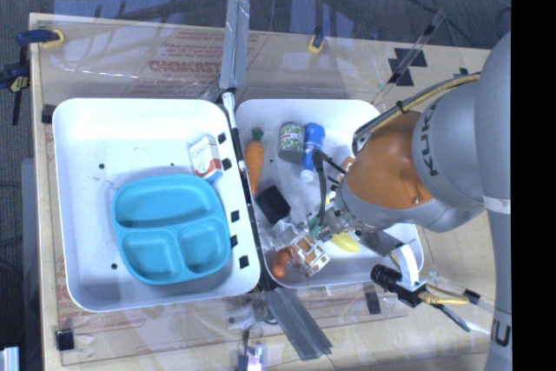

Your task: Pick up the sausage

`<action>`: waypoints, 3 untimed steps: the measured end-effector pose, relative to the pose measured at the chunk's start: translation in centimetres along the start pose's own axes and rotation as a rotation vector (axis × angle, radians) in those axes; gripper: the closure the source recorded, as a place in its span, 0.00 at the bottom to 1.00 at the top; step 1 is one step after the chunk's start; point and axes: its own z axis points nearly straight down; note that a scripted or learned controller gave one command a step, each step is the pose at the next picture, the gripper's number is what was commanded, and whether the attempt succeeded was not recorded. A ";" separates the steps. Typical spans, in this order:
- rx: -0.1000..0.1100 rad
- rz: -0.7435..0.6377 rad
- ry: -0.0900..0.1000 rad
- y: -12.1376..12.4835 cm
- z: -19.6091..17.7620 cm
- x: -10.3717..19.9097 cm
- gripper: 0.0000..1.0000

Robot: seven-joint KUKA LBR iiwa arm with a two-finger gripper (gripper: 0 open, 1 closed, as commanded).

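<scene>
hand (306, 237) low in right bin (269, 112) | grip state unclear | sausage (280, 261) just left of hand, near carrot (254, 164)

The pale wooden bench (130, 321), covered with a clear plastic sheet (156, 39), carries two shallow white plastic bins side by side, the left bin (78, 187) near its left edge and the right bin (347, 113) just beside it.

The arm's orange wrist hides the end effector (323, 232) and much of the right bin (261, 113), and the sausage (280, 263) shows only partly under clutter.
</scene>
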 end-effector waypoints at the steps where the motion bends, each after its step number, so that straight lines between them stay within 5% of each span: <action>1: 0.002 -0.004 0.001 0.1 -0.7 0.0 1.00; 2: -0.006 0.114 -0.024 2.7 -0.4 3.8 1.00; 3: 0.001 0.040 -0.002 12.1 -10.1 8.3 1.00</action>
